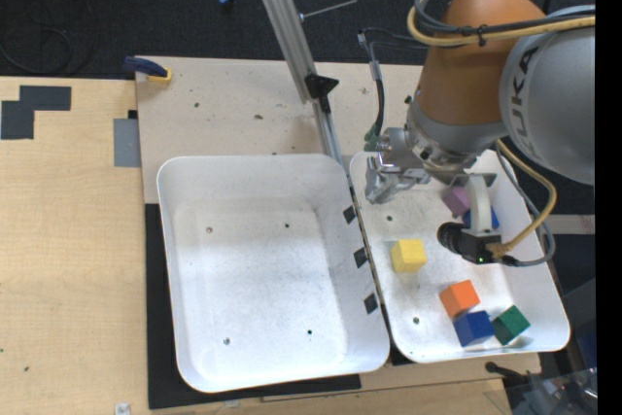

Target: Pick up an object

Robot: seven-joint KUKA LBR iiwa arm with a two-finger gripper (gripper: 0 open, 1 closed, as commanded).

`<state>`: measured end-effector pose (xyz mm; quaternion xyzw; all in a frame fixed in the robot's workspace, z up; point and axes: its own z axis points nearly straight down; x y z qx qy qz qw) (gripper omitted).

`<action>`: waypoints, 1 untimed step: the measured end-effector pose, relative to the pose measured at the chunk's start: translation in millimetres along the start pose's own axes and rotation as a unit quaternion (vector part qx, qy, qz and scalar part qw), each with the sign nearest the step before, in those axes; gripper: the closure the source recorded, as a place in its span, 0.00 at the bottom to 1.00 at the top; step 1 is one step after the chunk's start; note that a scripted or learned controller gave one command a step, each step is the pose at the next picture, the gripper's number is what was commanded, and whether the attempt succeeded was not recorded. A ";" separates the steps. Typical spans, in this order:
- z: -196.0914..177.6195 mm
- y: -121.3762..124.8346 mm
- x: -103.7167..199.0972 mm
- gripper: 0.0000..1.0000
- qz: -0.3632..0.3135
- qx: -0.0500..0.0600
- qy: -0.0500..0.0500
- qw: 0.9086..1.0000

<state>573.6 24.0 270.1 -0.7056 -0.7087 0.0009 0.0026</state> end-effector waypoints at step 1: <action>22.5 6.3 52.7 1.00 0.001 0.001 0.000 1.000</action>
